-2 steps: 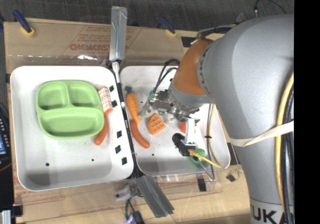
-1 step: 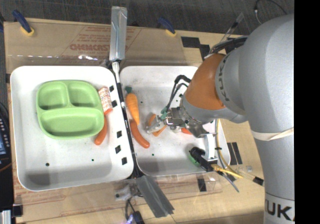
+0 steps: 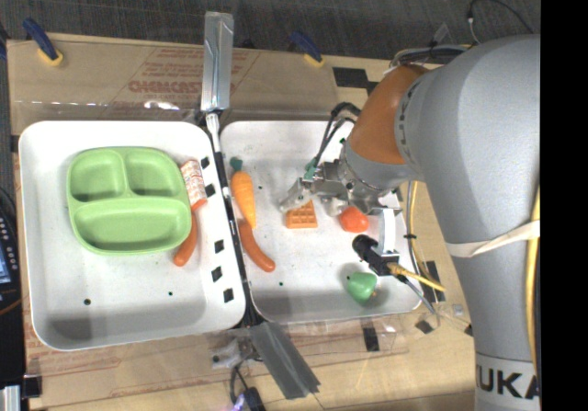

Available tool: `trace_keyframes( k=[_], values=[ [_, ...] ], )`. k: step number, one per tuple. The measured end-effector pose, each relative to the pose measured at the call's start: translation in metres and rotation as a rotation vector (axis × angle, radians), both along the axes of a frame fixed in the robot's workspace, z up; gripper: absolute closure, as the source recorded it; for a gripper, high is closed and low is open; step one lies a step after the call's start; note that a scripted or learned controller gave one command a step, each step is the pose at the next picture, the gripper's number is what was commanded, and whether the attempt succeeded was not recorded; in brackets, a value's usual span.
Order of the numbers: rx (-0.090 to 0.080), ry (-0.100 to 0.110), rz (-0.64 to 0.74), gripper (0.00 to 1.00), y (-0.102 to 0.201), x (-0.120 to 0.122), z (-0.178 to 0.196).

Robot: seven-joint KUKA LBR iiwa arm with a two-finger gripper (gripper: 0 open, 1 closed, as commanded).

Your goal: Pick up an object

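One orange waffle piece (image 3: pixel 300 215) is lying in the right bin (image 3: pixel 276 138), just below the hand (image 3: pixel 317 181), whose grip I cannot tell. A carrot (image 3: pixel 243 198), a sausage (image 3: pixel 256 251) and a green pear (image 3: pixel 362 286) are lying nearby. A green tray (image 3: pixel 126 198) is sitting in the left bin (image 3: pixel 46 244).

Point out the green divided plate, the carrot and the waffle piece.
green divided plate (image 3: pixel 129 216), camera view, floor of its large compartment
carrot (image 3: pixel 243 198), camera view, middle of its orange body
waffle piece (image 3: pixel 300 216), camera view, centre of its top
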State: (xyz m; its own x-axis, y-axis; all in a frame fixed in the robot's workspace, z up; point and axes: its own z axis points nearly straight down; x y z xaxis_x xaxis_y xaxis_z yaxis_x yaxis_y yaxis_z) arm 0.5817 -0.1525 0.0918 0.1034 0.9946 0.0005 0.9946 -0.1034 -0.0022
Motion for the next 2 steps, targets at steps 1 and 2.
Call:
trace_keyframes(
  k=[1, 2],
  values=[
    [0.001, 0.003, 0.008, 1.00, 0.002, 0.000, 0.009],
    [0.000, -0.002, -0.047, 1.00, 0.039, -0.036, 0.133]
  ],
)
